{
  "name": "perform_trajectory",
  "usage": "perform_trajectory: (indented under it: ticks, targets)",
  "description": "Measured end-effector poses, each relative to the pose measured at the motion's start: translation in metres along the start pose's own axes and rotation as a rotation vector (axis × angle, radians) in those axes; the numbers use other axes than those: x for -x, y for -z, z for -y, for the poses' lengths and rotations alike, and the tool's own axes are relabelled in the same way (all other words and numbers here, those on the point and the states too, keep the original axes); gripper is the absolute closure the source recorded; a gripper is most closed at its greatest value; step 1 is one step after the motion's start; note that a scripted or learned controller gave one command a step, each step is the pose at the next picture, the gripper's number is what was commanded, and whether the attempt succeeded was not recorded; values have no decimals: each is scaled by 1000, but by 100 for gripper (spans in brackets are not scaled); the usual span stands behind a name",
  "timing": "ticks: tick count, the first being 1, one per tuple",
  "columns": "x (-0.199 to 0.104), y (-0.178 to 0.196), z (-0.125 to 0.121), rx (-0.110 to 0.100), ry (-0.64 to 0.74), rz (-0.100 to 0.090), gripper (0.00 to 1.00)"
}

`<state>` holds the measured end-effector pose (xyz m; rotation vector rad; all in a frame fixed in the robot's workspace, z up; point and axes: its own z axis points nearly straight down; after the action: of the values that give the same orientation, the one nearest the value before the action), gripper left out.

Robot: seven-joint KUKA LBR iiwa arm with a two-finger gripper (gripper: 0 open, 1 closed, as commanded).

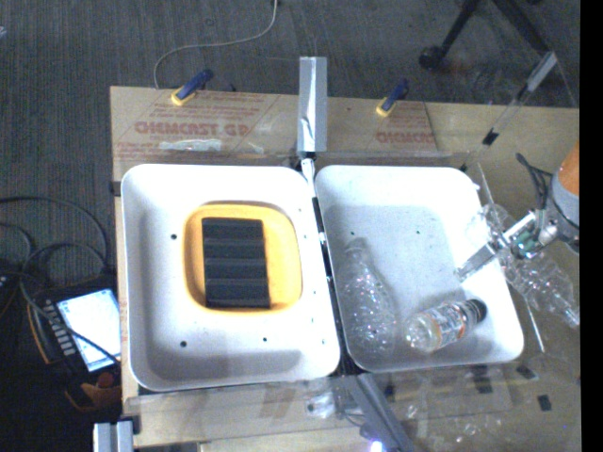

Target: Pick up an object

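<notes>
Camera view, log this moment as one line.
gripper: over right white bin, near edge | clear plastic bottles: lying in bin | yellow tray: left bin

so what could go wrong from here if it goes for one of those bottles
1. The two clear bottles lie on their sides in the right bin: the capped one and the other could roll away from the fingers.
2. The capped bottle lies near the bin's wall, leaving little room for a finger.
3. The gripper is at the bin's right rim and may clip it when descending.
</notes>
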<state>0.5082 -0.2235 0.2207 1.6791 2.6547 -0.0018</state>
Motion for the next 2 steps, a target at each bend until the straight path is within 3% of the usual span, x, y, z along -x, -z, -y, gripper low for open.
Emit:
perform_trajectory:
  ticks: [1, 2]
  targets:
    - [-34, -121, 0, 13, 167, 9, 0]
    - [12, -93, -27, 0, -149, 0, 0]
